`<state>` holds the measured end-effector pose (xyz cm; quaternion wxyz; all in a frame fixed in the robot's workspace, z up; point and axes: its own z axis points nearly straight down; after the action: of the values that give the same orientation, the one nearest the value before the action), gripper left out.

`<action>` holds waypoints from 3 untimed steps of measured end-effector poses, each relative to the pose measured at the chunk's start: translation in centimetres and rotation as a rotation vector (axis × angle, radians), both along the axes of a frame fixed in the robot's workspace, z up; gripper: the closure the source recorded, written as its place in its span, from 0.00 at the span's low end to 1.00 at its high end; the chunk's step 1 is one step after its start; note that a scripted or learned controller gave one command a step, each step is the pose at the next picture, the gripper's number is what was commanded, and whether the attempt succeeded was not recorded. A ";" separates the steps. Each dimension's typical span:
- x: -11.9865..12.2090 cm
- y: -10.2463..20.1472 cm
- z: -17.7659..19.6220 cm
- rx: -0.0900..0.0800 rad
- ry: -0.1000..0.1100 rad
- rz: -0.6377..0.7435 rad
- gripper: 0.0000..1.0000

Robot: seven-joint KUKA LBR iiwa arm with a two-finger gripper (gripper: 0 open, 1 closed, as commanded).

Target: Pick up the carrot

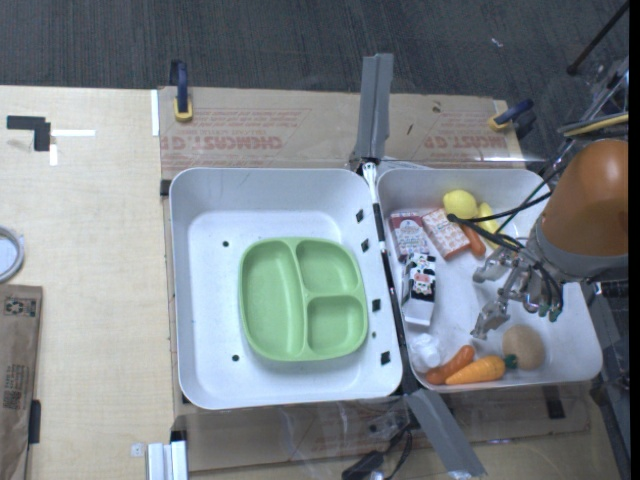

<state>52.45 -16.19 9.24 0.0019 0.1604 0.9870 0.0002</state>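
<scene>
The carrot (477, 371), orange with a green stub at its right end, lies along the front wall of the right bin (560, 373). A shorter red-orange piece (451, 361) touches its left end. My gripper (487, 302) hangs over the middle of that bin, a little above and behind the carrot, apart from it. Its metal fingers (491, 322) point left and stand open with nothing between them. The grey arm with its orange band (598, 193) comes in from the right.
Around the gripper lie a tan round item (523, 348), a black-and-white carton (422, 280), a white lump (425, 349), two red packets (412, 234) and yellow fruit (460, 204). The left bin (200, 268) holds a green divided plate (303, 298).
</scene>
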 end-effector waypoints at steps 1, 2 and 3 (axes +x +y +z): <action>-4.6 0.0 9.9 0.000 0.001 -0.303 0.00; -3.9 2.3 0.7 -0.004 -0.018 0.267 0.00; -4.1 2.3 1.3 -0.002 -0.012 0.264 1.00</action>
<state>48.38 -13.88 10.54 0.0079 0.0293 0.9995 0.0002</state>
